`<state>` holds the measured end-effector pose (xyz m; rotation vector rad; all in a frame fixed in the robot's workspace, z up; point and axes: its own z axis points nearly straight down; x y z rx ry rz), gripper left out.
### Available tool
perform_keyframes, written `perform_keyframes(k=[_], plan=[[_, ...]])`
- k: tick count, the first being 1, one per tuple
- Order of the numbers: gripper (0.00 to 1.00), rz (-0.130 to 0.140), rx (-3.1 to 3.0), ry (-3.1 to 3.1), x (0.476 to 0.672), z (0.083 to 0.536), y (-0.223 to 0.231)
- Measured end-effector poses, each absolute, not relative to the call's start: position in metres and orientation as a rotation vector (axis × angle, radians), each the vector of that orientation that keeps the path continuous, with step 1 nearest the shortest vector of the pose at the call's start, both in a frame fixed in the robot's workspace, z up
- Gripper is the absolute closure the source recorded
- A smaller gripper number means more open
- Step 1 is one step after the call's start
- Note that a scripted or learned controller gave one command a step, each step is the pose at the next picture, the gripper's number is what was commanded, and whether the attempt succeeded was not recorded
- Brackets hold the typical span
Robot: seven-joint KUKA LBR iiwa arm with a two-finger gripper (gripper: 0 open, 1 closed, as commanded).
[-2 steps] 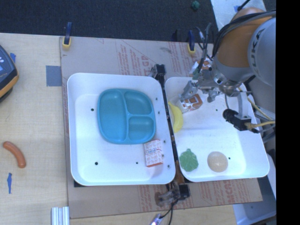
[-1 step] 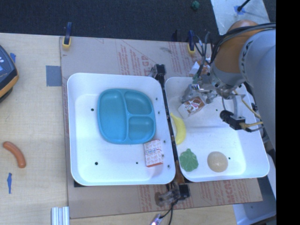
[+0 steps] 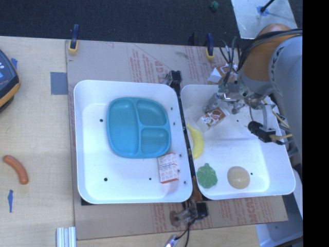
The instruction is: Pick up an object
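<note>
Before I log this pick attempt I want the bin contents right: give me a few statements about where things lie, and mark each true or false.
1. The blue divided plate lies in the left bin. True.
2. The banana lies in the left bin. False: it lies in the right bin, against its left wall.
3. The green leafy item and the round beige item lie side by side near the right bin's front edge. True.
4. The sausage lies on the blue plate. False: it lies on the bare bench, left of both bins.
5. The gripper is over the right bin. True.
</note>
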<state>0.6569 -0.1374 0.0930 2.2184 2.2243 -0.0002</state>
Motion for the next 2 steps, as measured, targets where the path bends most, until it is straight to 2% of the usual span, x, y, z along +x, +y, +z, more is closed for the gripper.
perform_keyframes(k=[1, 2], plan=[[0.0, -0.006, 2.218, 2.229, 0.554, 0.091, -0.129], [1.0, -0.008, 2.215, 2.232, 0.554, 0.102, -0.13]])
